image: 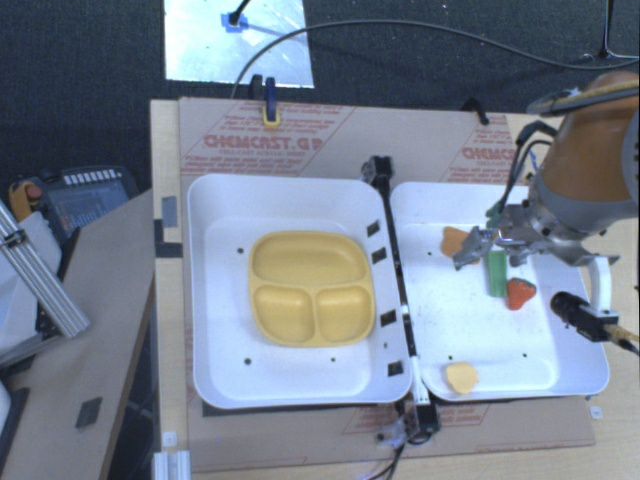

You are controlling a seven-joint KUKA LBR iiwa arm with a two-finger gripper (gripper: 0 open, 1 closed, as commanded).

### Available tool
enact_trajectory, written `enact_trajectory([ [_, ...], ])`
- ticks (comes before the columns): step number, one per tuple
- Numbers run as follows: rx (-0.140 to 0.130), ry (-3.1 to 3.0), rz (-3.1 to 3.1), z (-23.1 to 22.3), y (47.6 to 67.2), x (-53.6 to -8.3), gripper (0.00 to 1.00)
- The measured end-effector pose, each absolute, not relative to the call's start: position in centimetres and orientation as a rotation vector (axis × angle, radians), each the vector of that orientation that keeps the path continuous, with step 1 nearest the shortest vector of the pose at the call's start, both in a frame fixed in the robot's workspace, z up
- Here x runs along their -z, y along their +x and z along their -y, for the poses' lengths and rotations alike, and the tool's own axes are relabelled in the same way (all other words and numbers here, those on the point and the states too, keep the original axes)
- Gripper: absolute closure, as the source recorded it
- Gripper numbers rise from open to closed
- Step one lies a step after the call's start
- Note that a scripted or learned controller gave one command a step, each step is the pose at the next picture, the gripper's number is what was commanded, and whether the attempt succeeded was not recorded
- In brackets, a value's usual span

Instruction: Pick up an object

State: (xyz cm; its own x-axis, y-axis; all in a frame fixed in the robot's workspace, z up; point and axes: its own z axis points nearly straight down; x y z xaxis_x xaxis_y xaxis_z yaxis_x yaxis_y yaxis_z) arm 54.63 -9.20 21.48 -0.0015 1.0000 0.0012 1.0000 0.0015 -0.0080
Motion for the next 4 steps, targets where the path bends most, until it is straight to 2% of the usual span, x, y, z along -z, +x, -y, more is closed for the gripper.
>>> enact_trajectory([
  [1, 0.002, -2.219, 2.226, 9.2, 54.8, -21.9, 0.00],
  [2, -0.003, -2.218, 2.221, 9.2, 53.8, -16.6, 0.00],
  [3, -0.003, -2.219, 2.220, 9.9, 54.4, -11.4, 0.00],
  [4, -0.001, -2.219, 2.221, 9.9, 54.4, -8.3, 0.00],
])
